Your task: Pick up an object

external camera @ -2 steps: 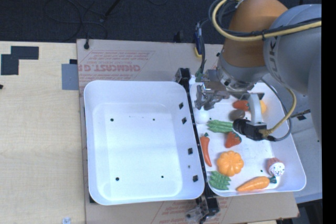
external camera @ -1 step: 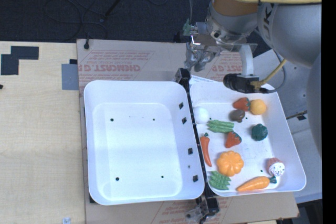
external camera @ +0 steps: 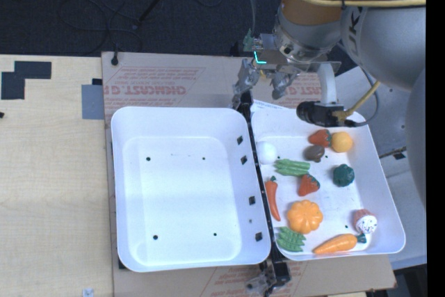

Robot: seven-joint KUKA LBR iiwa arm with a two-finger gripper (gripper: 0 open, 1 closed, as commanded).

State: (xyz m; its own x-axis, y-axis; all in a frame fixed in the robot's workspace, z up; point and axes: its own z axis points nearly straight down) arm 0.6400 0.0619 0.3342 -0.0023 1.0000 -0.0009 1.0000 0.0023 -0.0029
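Gripper (external camera: 268,83) hovering above the far rim of the right bin (external camera: 389,219), its two fingers apart and holding nothing.

The orange pumpkin (external camera: 304,216) lies low in that bin among other toy vegetables (probably light and smooth plastic); gripping across its ribbed sides looks safest.

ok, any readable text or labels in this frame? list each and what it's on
"CHEMCRAFT, G..." or similar: red print on the cardboard sheet under the bins, upside down and blurred, so the reading is uncertain.
Smaller red line beneath it: too blurred to read.
Red print on the cardboard's bottom edge: unreadable.
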